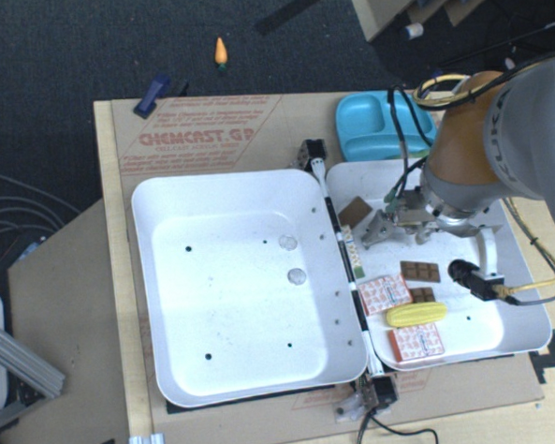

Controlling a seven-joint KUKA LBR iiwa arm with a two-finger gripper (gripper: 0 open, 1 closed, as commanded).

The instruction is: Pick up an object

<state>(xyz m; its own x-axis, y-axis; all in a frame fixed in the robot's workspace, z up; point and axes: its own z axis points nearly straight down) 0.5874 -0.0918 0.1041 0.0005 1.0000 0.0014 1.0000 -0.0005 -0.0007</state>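
2 bins share the counter [206,127]; the gripper [390,226] hangs low in the right bin [523,328], grip state unclear, near a brown block [355,210]. Crowded items beside the corn cob [415,314] risk a glancing miss.

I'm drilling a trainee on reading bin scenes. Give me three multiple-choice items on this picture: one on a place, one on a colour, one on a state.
1. Where does the corn cob lie?
A. left bin
B. right bin
C. on the floor

2. What colour is the tray behind the right bin?
A. red
B. light blue
C. black

3. Where is the gripper?
A. over the left bin
B. over the floor
C. over the right bin, by the brown block

Answers:
1 B, the cob lies by the patterned cards near the right bin's front edge.
2 B, the tray is light blue.
3 C, the arm reaches in over the right bin.
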